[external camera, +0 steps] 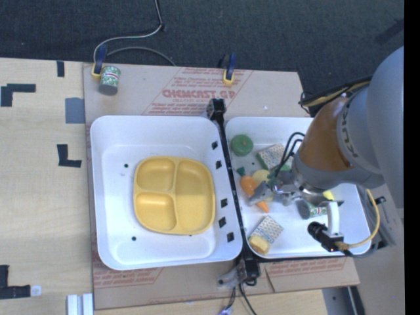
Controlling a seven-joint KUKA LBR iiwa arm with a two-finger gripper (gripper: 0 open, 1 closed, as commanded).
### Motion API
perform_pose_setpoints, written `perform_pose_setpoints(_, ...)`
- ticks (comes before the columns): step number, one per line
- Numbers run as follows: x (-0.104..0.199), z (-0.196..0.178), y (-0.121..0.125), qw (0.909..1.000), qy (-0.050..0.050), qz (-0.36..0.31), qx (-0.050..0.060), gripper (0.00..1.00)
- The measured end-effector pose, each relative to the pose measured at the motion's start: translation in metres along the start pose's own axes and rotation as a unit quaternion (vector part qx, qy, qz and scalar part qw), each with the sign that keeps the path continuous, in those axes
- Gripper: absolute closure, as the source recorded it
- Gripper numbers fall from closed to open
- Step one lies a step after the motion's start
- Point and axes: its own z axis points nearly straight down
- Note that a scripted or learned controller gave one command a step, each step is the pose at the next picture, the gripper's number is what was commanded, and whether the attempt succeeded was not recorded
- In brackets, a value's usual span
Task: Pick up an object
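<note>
Reaching into the right-hand white bin (357,238), the grey arm's gripper (283,192) hangs low over a jumble of small toys; whether it is open or closed cannot be told from here. Just left sit rounded orange pieces (249,185), beyond them a green disc (241,144). A glossy yellow divided plate (174,195) fills the neighbouring bin.

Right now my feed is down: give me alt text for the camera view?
The arm's gripper is low in the right bin, among small objects: a green disc, an orange piece and patterned blocks. The left bin holds a yellow divided plate.
</note>
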Motion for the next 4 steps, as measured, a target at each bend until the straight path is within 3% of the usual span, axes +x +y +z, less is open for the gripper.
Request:
perform_pose_setpoints(1, 0.000, -0.011, 0.001, 1.0000, 0.000, 0.000, -0.002, 1.00)
perform_pose_setpoints(2, 0.001, -0.020, 0.001, 1.0000, 0.000, -0.001, -0.001, 1.00)
perform_pose_setpoints(3, 0.001, -0.020, 0.001, 1.0000, 0.000, -0.001, -0.001, 0.00)
perform_pose_setpoints(4, 0.001, -0.001, 0.067, 1.0000, -0.005, 0.001, -0.002, 0.00)
